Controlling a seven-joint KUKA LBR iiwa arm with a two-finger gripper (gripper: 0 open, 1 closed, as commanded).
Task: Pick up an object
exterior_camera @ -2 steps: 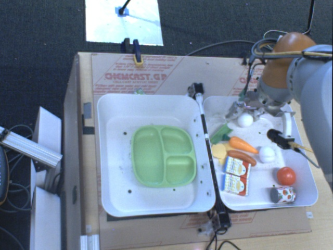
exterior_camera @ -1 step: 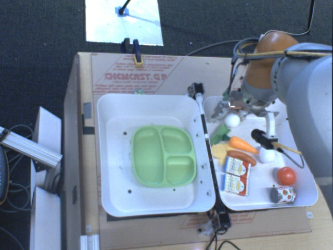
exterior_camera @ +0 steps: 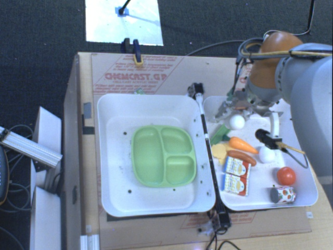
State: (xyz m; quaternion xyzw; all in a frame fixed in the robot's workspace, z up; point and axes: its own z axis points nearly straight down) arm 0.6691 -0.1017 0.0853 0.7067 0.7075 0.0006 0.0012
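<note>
Dark carpet surrounds the tabletop (exterior_camera: 156,72), which carries two white bins side by side. I cannot tell how the pincer (exterior_camera: 235,108) is set; the grey arm (exterior_camera: 302,82) hides much of the right bin's (exterior_camera: 307,189) far corner. That bin is crowded: a white egg (exterior_camera: 237,122) just below the pincer, a carrot (exterior_camera: 243,145), a tomato (exterior_camera: 285,176), two small cartons (exterior_camera: 235,176). The left bin (exterior_camera: 112,139) holds a green divided plate (exterior_camera: 164,156), with bare floor around it.
</note>
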